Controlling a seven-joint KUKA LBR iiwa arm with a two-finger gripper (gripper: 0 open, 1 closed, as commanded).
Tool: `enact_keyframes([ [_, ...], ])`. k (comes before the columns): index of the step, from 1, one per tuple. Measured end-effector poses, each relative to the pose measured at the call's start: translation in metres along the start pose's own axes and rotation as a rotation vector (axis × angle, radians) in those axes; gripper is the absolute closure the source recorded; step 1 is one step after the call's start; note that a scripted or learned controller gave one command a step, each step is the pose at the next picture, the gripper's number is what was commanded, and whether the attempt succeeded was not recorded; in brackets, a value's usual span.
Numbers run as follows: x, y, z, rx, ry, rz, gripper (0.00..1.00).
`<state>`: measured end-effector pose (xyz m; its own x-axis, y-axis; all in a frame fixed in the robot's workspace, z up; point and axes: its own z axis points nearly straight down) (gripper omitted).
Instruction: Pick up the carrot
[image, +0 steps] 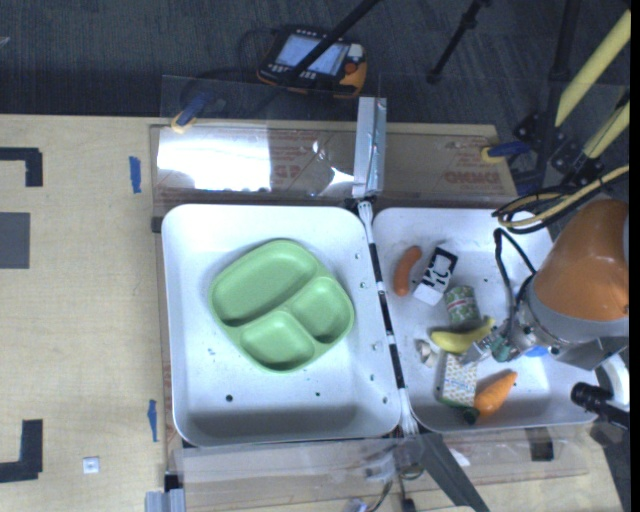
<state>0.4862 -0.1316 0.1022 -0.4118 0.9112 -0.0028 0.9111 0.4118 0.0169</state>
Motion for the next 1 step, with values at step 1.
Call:
enact_keyframes([
  [1, -0.0086, 0.0316, -0.0703, 0.015, 0.004, -0.199, 1.00],
])
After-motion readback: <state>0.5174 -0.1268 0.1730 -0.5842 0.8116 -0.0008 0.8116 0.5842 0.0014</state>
